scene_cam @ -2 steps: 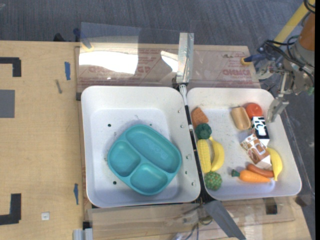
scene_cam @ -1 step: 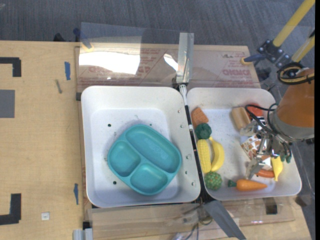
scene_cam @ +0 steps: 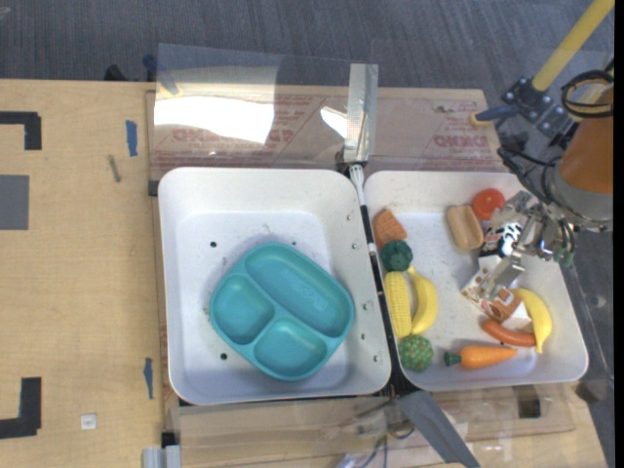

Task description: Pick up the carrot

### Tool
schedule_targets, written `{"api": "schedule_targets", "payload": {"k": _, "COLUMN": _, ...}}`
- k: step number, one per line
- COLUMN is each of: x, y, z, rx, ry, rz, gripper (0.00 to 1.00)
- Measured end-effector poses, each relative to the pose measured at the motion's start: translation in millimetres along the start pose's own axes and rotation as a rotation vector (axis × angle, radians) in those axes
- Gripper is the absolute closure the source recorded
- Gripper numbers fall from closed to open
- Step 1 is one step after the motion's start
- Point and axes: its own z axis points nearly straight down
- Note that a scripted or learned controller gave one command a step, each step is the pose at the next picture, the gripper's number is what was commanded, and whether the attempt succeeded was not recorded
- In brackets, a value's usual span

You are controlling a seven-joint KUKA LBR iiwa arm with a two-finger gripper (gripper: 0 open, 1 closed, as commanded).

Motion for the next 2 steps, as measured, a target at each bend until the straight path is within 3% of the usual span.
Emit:
{"api": "schedule_targets", "payload": {"k": 1, "x": 0.8, "y": 37.4, "z": 13.5, "rx": 0.005, "ry": 0.016, "rz": 0.422, "gripper": 0.0}}
{"api": "schedule_targets", "payload": {"k": 2, "x": -21.6, "y": 71.6, "z": 14.0, "rx": 0.016, "ry": 0.045, "rz": 0.932, "gripper": 0.0}}
